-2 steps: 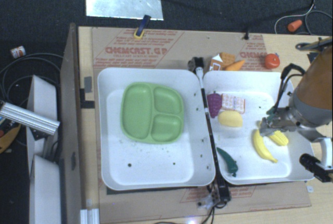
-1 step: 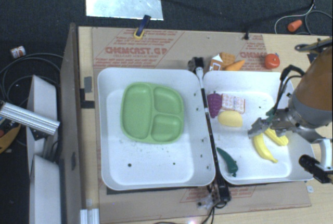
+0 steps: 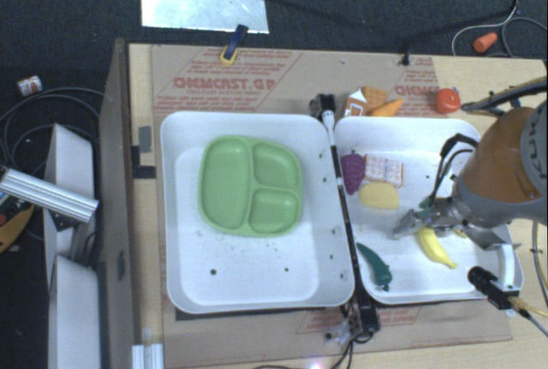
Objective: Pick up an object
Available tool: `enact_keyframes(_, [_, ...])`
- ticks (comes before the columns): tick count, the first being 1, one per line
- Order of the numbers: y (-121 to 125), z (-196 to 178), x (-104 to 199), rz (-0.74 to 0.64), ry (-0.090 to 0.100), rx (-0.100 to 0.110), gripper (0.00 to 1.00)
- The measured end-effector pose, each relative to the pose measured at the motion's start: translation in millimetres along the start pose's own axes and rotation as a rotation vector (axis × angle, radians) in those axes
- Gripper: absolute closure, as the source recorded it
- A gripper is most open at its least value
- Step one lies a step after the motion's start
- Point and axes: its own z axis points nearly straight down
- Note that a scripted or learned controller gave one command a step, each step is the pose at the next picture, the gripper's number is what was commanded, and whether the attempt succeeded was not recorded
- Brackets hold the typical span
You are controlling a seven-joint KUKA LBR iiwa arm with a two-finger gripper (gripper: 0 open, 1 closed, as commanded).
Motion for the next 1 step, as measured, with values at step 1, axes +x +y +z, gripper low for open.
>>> enact_keyframes(1, [0.4, -14.8, 1.4, -0.003, 0.001, -0.001, 1.00])
